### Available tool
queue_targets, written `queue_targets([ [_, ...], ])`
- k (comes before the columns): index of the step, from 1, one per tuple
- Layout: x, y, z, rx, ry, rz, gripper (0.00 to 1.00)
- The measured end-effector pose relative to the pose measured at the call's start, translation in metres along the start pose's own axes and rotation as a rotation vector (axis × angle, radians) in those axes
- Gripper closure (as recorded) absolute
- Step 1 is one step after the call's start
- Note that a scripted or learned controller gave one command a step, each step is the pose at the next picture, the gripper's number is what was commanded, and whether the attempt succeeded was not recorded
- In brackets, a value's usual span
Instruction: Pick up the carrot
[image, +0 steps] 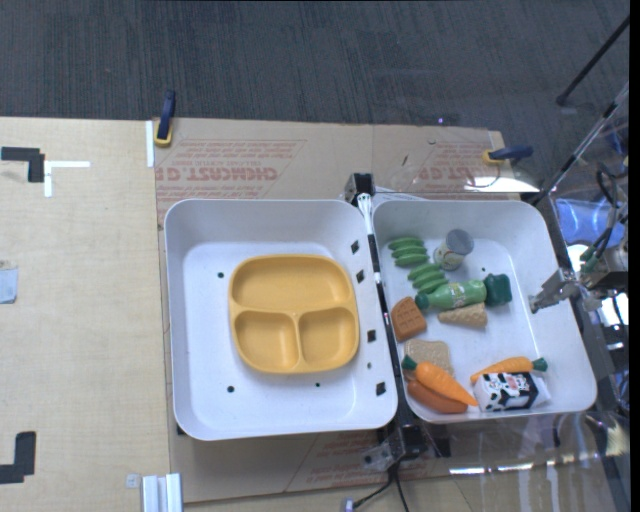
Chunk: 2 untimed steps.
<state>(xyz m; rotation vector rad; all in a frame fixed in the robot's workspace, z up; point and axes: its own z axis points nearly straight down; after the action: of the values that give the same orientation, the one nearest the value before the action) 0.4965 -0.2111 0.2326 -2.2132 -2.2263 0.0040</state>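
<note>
Two white bins sit side by side; in the right bin (556, 262) near its front edge lies the carrot (441, 381), orange with a green top, beside a small carton (512, 390) printed with a cow pattern. Farther back, cardboard (232, 165) under the bins bears mirrored red lettering, unreadable.

Probably a lab: clamped cardboard (300, 165), white bins (190, 300), cables.

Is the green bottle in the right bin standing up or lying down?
Lying down. The green bottle rests on its side on the right bin floor, cap end toward the bin's right wall.
</note>
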Motion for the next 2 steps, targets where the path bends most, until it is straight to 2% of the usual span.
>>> queue_targets([
  [1,-0.01,-0.003,0.101,0.001,0.002,0.008,0.0],
  [2,0.049,0.06,0.143,0.001,0.001,0.1,0.0],
])
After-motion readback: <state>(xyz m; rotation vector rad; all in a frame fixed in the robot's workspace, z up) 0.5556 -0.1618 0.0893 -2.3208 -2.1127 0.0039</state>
